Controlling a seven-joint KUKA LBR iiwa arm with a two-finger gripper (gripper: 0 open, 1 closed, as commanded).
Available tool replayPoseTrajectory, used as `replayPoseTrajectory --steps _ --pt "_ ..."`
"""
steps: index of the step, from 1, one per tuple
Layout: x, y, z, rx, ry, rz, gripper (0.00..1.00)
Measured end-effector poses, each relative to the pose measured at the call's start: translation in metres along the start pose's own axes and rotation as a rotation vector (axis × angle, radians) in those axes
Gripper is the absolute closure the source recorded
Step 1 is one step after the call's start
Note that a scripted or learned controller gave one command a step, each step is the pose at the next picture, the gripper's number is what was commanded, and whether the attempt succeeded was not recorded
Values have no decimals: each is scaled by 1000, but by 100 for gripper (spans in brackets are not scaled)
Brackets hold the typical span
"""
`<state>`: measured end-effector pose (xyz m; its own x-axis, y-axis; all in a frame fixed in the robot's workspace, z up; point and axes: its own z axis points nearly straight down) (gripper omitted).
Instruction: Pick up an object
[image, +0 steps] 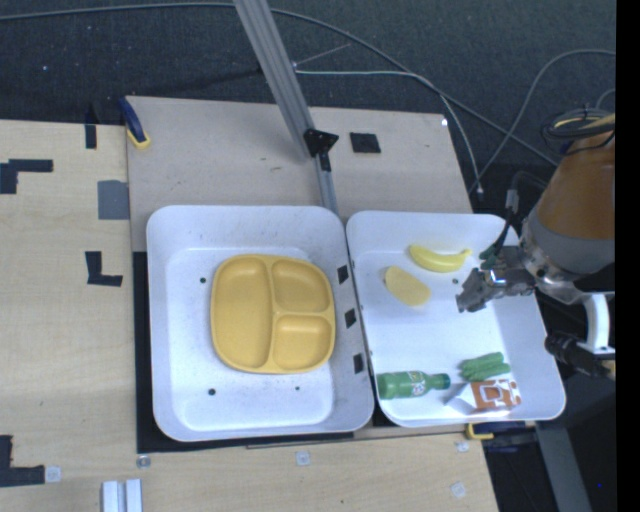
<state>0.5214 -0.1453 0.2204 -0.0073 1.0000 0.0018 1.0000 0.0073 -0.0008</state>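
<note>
The right bin (520, 330) holds a yellow banana (438, 258) at its far side, a pale yellow rounded piece (407, 286) just below it, a green bottle (411, 382) lying on its side near the front, a small green item (484, 365) and a white and orange carton (492, 395) at the front right. My gripper (478, 290) hangs over the right half of this bin, to the right of the banana and the pale piece. Nothing shows between its fingers.
The left bin (180, 300) holds a yellow divided plate (272, 313). A grey metal pole (285, 75) slants across the back of the bench. Cables run over the dark floor at the back right. The arm's orange band (585, 190) stands at the right.
</note>
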Motion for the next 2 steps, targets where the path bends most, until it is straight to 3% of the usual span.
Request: replayPoseTrajectory --steps 2 --pt "109 28 -13 1 0 0 100"
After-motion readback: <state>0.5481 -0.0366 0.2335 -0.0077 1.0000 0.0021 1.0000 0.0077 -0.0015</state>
